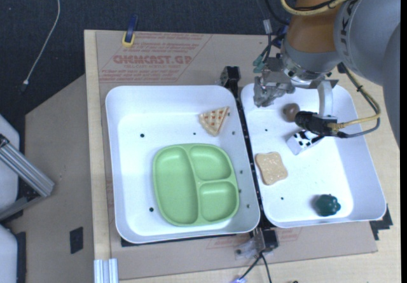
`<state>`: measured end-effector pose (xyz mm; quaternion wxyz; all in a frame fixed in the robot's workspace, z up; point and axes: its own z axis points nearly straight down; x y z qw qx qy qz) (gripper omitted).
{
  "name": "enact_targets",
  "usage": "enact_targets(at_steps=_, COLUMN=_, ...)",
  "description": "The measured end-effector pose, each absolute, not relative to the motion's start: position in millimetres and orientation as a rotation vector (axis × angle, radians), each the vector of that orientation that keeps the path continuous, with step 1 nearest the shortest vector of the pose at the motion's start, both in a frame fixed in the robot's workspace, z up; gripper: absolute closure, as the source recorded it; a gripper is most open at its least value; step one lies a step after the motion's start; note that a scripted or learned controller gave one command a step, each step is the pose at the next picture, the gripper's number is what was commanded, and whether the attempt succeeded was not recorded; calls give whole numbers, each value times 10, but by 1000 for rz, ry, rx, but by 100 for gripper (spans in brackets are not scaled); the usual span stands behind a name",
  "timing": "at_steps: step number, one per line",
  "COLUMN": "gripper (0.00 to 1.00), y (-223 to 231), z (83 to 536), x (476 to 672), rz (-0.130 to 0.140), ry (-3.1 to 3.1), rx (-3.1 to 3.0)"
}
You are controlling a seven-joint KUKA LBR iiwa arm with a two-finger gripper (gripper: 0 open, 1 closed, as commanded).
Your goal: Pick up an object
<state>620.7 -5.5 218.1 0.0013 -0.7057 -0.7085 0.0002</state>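
Observation:
My gripper (pixel 267 93) hangs over the far left corner of the right bin (pixel 356 167), below the arm's orange band. A small brown round object (pixel 290 110) lies just to its right on the bin floor, apart from it. Nearer the front lie a black-and-white object (pixel 300 142), a slice of toast (pixel 271 168) and a dark green object (pixel 327 205). In the left bin (pixel 127 148), a waffle-patterned wedge (pixel 215 120) sits near the far right corner and a green divided plate (pixel 195 183) lies at the front.
The ridge where the two bins meet (pixel 247 148) runs just left of the gripper. A black cable (pixel 331 126) from the arm crosses above the right bin's middle. A black clip (pixel 230 75) sits at the bins' far junction.

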Motion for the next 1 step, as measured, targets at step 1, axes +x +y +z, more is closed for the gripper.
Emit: enact_targets(at_steps=1, gripper=100, y=490, z=2101, x=6077, rz=3, ry=-2223, rx=-2215)
